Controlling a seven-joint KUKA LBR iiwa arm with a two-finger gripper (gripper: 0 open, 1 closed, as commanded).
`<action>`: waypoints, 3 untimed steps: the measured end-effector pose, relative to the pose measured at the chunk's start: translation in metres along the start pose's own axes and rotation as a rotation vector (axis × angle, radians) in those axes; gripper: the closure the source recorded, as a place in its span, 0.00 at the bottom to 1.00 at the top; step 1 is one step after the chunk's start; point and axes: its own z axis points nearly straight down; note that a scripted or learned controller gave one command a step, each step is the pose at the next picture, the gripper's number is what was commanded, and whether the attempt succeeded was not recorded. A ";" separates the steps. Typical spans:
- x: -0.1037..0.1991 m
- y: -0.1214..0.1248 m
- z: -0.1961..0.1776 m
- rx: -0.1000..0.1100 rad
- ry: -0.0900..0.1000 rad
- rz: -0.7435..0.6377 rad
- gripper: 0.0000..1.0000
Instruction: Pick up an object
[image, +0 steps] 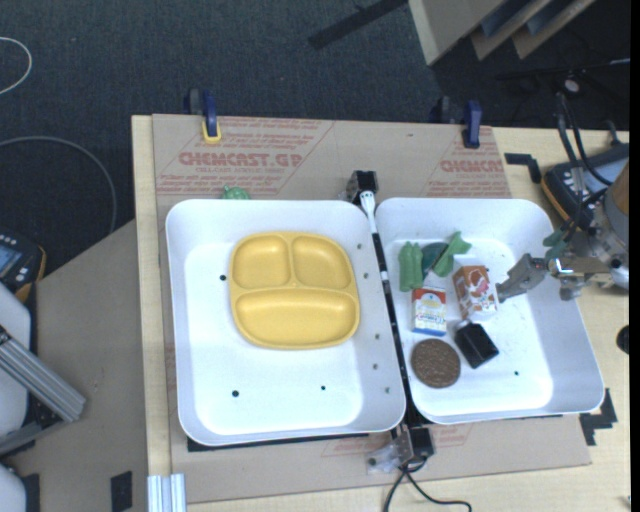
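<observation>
The right bin (560, 372) holds a small cluster of objects. A green piece (411, 266) and a second green piece (446, 252) lie at the back. In front of them are a red packet (473, 290) and a white and red carton (430, 310). A brown round disc (436, 362) and a black block (477, 345) sit nearest the front. My gripper (512, 279) reaches in from the right, low over the bin. Its tip is just right of the red packet and apart from it. Nothing shows in its grasp.
A yellow divided plate (293, 290) lies in the left bin (200, 385). A black clip (363, 186) sits at the back where the bins meet. Cables and a connector (405, 455) lie at the front edge. Blue clamps (209, 108) hold the board.
</observation>
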 end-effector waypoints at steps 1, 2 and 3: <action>0.056 -0.004 -0.109 -0.014 0.000 -0.006 0.00; 0.245 -0.006 -0.188 -0.008 0.006 -0.017 0.00; 0.237 -0.005 -0.196 -0.005 0.000 -0.002 1.00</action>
